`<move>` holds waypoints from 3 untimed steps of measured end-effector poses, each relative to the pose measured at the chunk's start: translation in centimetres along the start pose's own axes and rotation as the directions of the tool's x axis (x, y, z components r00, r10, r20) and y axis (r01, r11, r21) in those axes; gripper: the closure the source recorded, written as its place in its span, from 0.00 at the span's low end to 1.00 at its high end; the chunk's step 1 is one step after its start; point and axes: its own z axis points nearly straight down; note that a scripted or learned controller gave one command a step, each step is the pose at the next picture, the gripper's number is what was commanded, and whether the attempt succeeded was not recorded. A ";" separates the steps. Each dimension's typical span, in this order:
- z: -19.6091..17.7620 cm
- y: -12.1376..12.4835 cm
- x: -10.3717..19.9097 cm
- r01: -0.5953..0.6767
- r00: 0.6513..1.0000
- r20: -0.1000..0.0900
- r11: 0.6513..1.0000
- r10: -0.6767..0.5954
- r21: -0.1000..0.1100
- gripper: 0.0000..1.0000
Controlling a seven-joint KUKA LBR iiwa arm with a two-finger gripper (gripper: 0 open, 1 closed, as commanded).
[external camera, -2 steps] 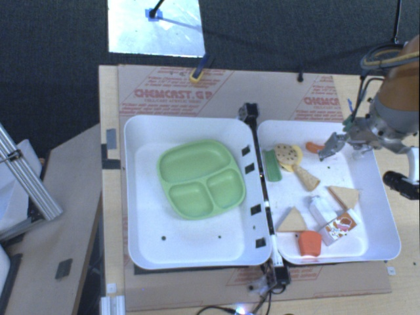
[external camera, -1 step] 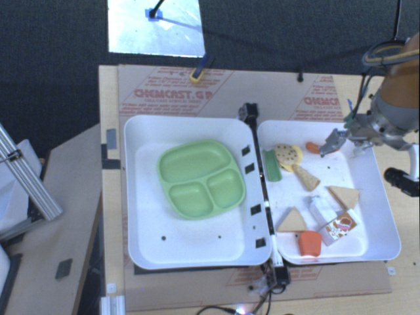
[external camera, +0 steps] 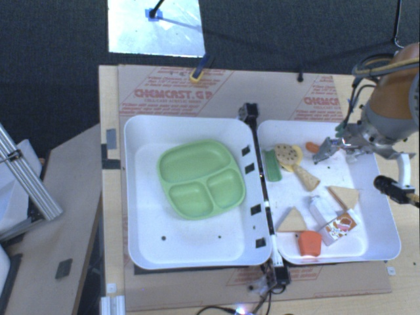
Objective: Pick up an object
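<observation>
Over the far part of the right bin (external camera: 387, 238) hangs the pincer (external camera: 326, 149), at the end of the grey arm (external camera: 394, 97) with its orange band, reaching in from the right. Its tips sit just beside a small orange-red piece (external camera: 312, 147) near the bin's far wall, and nothing shows clamped between them. Whether they stand apart or together cannot be told from this slant.

Scattered in the right bin are a green block (external camera: 272, 165) near the divider, a round speckled cracker (external camera: 286, 153) beside it, a tan stick (external camera: 306, 176) slanting toward the middle, two tan wedges (external camera: 293, 220) (external camera: 344, 196), a white packet (external camera: 321, 209), a small white and red box (external camera: 340, 227) and an orange cube (external camera: 310, 243) near the front wall.

A green divided tray (external camera: 200, 179) lies flat in the left bin (external camera: 141, 241), its three compartments bare. Both bins rest on a cardboard sheet (external camera: 170, 90) on the tabletop (external camera: 72, 176).
</observation>
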 end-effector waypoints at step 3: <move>6.3 -0.1 -0.6 0.000 1.000 0.002 1.000 0.000 -0.008 1.00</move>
